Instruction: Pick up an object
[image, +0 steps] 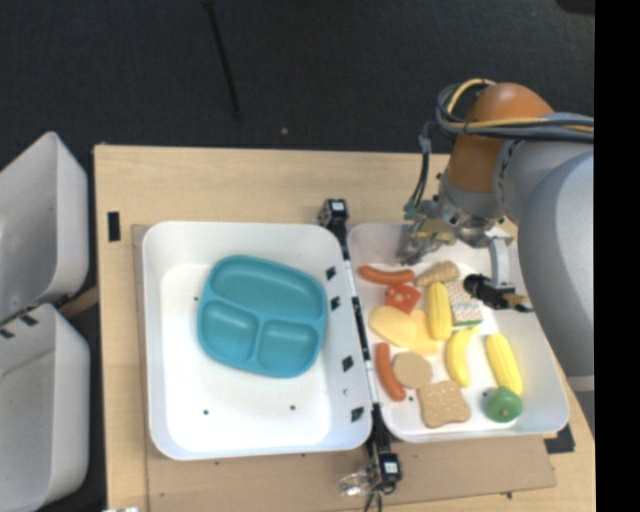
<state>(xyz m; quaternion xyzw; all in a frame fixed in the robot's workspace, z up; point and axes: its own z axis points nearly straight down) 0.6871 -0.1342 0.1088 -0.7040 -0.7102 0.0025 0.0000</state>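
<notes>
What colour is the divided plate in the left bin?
Teal blue; the plate shows clearly in the camera view.

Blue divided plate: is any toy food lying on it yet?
No, the blue divided plate sits bare in the left white bin, apart from the food.

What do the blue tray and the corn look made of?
Blue tray: likely moulded plastic, matte, uniform teal, with rounded compartments. Corn: probably toy plastic or rubber, evenly yellow with a slight sheen; too small to tell more.

arm (560, 200): grey shell | orange wrist band | black and yellow cables | dark metal pincer (415, 243)
</notes>
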